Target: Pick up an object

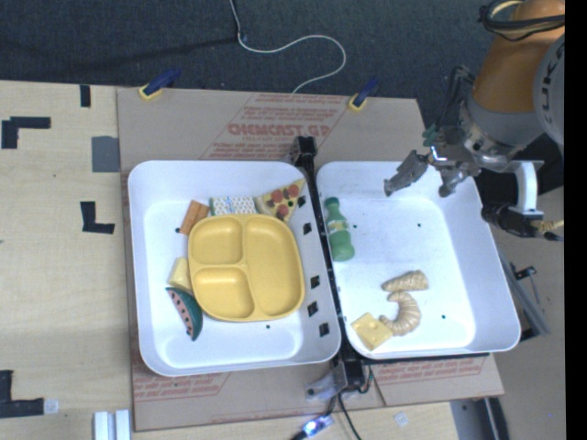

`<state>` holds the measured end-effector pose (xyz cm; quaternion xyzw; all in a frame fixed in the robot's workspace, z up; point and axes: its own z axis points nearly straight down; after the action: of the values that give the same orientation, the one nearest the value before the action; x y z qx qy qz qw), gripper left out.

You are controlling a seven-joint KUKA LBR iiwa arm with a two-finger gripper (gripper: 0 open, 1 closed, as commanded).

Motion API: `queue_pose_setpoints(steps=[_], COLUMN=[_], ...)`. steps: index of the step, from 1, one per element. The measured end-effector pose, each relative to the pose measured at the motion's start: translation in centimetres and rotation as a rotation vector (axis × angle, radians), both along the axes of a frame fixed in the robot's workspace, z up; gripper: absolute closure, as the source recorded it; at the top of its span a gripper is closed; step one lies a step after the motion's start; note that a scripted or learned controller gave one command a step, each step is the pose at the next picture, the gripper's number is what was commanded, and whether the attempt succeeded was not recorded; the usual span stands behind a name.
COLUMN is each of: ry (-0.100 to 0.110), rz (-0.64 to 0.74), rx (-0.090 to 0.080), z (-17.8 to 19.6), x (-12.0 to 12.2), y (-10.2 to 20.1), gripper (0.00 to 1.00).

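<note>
Smooth white bins, curled shrimp

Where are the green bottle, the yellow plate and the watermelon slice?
green bottle (pixel 338 230): camera view, on its body.
yellow plate (pixel 246 267): camera view, on its middle divider.
watermelon slice (pixel 187 313): camera view, on its red flesh.

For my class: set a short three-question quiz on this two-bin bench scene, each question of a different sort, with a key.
1. True or false: the gripper holds the green bottle.
2. Which bin holds the yellow divided plate? A) left bin B) right bin
3. Fill in: the cheese wedge lies in the right bin beside the ____.

Key:
1. False; the open fingers hang over the bin's far edge, apart from the bottle.
2. A, the left bin.
3. Shrimp.
</note>
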<state>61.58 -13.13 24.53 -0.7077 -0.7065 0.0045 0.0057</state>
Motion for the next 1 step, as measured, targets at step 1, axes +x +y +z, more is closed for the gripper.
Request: queue_pose_setpoints(steps=[1], ry=[-0.013], rz=[0.003], rx=[-0.002], z=[0.79], x=[0.23], y=[0.02], gripper=[0.00])
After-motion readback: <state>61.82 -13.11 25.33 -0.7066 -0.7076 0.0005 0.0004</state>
